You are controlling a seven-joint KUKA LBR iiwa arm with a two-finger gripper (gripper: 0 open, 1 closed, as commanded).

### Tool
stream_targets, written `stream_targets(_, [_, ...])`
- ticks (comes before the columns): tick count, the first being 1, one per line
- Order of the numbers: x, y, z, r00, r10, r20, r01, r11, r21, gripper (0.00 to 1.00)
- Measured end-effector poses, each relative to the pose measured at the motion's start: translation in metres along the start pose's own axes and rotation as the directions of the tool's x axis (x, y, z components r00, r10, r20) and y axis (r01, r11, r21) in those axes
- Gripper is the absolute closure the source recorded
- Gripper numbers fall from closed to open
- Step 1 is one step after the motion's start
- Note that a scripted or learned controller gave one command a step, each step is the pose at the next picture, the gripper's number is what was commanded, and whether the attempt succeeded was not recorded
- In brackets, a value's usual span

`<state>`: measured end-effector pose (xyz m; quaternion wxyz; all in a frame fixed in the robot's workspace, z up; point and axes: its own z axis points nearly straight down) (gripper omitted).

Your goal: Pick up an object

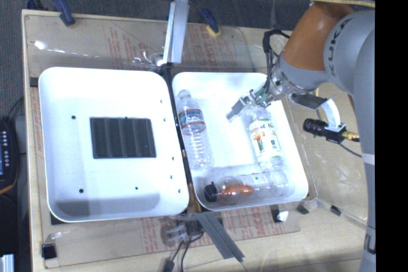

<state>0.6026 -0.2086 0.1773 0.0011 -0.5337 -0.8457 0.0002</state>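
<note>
In the camera view, the gripper (250,102) is seen over the upper part of the right bin (294,169), reached in from the right. Whether it is released or clenched cannot be told. Just below it a labelled bottle (264,137) lies lengthwise by the right wall, its upper end close under the gripper; contact cannot be made out. A water bottle (194,130) lies along the left wall, and a dark-capped bottle (245,188) lies across the near wall. The left bin (57,111) bears a dark ribbed panel (123,137).
</note>
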Motion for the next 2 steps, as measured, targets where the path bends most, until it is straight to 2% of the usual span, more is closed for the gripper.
stream_targets(1, [0.0,0.0,0.0,1.0,0.0,0.0,0.0,1.0,0.0,0.0])
stream_targets(2, [0.006,-0.013,-0.016,1.0,-0.02,-0.001,0.02,1.0,0.001,0.0])
